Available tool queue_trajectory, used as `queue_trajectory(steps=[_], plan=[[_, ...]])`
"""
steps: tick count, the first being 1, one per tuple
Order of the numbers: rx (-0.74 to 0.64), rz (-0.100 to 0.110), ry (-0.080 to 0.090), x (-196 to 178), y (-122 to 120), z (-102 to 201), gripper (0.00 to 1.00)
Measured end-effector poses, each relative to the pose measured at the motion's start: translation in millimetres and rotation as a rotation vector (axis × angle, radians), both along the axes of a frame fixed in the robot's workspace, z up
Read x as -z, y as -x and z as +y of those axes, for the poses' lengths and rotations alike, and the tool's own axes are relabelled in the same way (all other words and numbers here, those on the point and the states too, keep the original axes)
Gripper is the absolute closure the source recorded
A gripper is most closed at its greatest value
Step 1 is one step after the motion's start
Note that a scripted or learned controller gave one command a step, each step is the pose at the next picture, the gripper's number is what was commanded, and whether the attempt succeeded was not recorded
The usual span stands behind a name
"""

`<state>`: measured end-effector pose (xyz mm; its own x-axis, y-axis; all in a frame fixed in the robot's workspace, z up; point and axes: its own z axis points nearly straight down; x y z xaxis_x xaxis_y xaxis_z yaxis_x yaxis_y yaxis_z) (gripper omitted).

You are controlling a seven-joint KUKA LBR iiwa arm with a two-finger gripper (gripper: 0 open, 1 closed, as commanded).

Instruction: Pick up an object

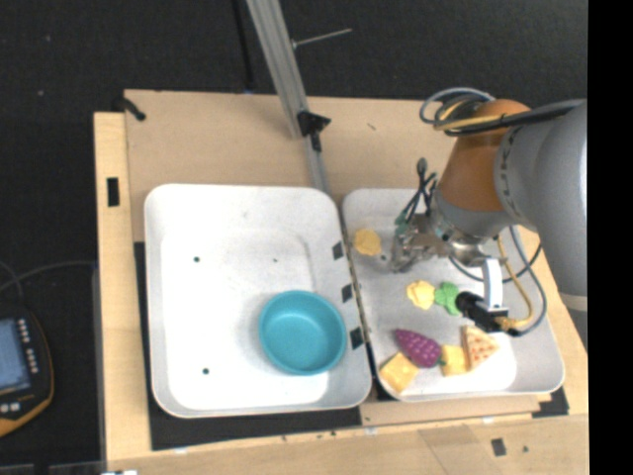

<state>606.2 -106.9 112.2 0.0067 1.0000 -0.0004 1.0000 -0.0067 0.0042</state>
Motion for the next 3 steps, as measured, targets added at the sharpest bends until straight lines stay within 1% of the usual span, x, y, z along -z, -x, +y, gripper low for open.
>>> queue_trajectory(steps=[1, 2, 3], plan=[[-0.006, -0.002, 0.0, -44, -4, -1, 1.0], [-0.009, -0.004, 0.001, -106, -12, -3, 1.0], [-0.01, 0.002, 0.001, -157, -13, -4, 1.0]])
